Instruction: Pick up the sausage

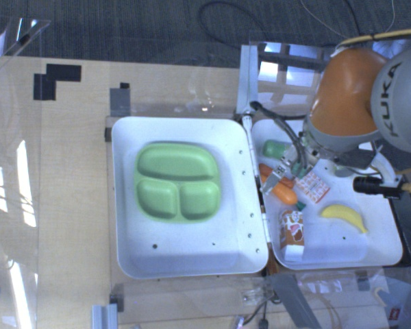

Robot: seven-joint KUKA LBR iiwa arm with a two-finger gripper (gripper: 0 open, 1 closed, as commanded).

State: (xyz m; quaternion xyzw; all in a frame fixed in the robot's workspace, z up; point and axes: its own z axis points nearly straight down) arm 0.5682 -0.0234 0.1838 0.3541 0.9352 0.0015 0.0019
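Note:
The sausage [266, 175] looks like a short reddish-orange piece lying near the left wall of the right bin [383, 252]. My gripper [288, 168] hangs low over that spot, just right of the sausage and above an orange carrot [285, 195]. The arm's orange band and grey wrist [349, 94] cover the bin's back part. Part of the sausage is hidden under the gripper.
In the right bin lie a green item [276, 147], a red-and-white patterned packet [313, 186], a banana [344, 216] and a brown-orange pouch [292, 229]. The left bin [185, 252] holds a green divided plate [178, 181].

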